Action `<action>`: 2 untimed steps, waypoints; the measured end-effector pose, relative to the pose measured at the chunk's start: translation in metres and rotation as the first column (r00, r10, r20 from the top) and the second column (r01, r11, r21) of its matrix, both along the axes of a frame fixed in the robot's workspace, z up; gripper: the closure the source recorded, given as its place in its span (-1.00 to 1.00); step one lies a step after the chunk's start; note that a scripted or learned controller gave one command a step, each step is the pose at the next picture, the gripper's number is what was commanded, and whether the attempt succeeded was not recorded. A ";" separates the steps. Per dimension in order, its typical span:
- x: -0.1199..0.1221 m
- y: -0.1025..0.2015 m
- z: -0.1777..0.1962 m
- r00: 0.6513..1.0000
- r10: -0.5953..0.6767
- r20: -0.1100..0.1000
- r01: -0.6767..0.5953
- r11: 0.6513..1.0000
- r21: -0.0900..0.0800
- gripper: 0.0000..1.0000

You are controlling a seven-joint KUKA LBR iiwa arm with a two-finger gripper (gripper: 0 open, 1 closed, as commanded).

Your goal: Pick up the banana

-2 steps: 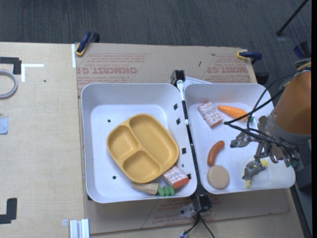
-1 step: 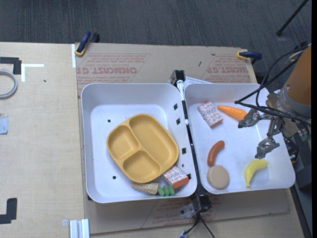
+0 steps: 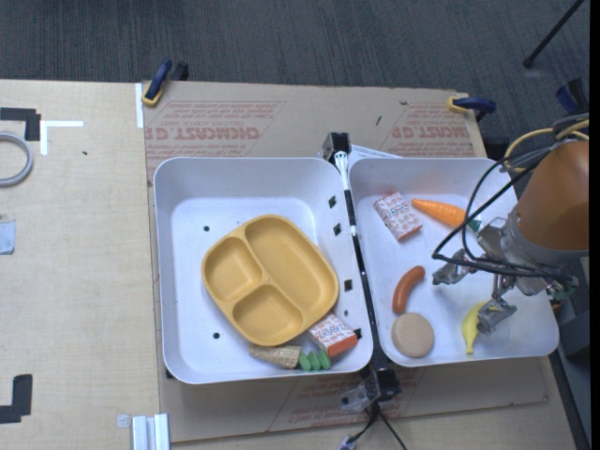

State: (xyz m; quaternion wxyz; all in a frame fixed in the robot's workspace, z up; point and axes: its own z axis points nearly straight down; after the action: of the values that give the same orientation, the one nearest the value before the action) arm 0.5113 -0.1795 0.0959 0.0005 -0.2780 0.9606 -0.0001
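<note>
We are looking at the banana (image 3: 470, 331), a small yellow curved piece lying near the front right corner of the right bin (image 3: 441, 178). The gripper (image 3: 494, 313) is hanging just over its upper end, one finger touching or nearly touching it (we cannot tell whether the jaws are released or clenched, and nothing is showing between them). Just left of the banana a round tan bun (image 3: 412, 335) is sitting, with a red sausage (image 3: 407, 289) above it; farther back a carrot (image 3: 440, 212) and a small printed packet (image 3: 397, 216) are lying. The left bin (image 3: 178, 270) is holding a yellow divided plate (image 3: 270, 278) and small toy foods along its front. Both bins are resting on brown cardboard (image 3: 281, 120) clipped to the bench, with dark carpet beyond.
</note>
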 end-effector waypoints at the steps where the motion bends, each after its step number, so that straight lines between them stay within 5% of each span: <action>1: -0.024 0.010 -0.003 0.998 0.063 0.001 -0.063 0.998 0.001 -1.00; 2: -0.021 0.026 -0.003 0.965 0.261 0.002 -0.261 0.965 0.000 -1.00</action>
State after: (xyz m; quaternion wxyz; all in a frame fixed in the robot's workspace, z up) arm 0.4899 -0.1536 0.0927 0.0014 -0.4019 0.9157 -0.0004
